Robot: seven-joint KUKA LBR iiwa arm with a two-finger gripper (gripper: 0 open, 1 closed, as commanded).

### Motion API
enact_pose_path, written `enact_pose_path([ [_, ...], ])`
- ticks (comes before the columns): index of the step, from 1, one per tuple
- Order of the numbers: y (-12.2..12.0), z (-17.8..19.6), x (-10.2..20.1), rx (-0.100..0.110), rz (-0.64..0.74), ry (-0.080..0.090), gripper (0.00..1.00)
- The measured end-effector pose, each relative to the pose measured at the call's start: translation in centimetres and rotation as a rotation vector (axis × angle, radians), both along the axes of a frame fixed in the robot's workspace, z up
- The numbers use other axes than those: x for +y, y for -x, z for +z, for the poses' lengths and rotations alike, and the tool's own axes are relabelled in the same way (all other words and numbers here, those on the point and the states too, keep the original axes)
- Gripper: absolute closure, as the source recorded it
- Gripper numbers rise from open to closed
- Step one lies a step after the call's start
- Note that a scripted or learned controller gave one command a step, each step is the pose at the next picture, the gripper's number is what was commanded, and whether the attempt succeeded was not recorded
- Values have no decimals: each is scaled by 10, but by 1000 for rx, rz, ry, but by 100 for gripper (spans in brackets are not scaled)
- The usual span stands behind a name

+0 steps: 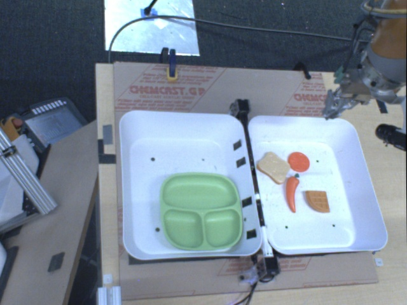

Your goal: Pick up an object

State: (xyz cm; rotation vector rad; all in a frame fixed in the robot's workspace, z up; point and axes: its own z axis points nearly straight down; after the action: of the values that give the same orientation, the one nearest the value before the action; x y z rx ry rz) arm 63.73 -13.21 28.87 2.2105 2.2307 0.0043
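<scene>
Locate the four candidate items in the right bin (pixel 365 170), right of centre in the frame: a bread slice (pixel 273 167), a red tomato slice (pixel 299 162), an orange carrot (pixel 291 193) and a waffle piece (pixel 318 201). All appear to be small toy foods, so expect them to be light, rigid and somewhat slick, and not fragile. The claw (pixel 333 108) hangs at the upper right of the frame, over the far rim of the right bin and well apart from the items; you cannot tell whether it is open or closed, and nothing shows between it. Treat the flat pieces as hard to grip, since they lie low on the bin floor. Prefer the carrot: take it across its narrow body near the middle. The bread slice and tomato slice lie close together, so approach them with care. The green divided plate (pixel 200 211) sits in the left bin (pixel 137 170).
</scene>
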Motion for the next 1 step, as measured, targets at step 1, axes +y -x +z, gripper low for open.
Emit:
enact_pose_path([
  [1, -7, -20, 56, 1, 1, -1, 100],
])
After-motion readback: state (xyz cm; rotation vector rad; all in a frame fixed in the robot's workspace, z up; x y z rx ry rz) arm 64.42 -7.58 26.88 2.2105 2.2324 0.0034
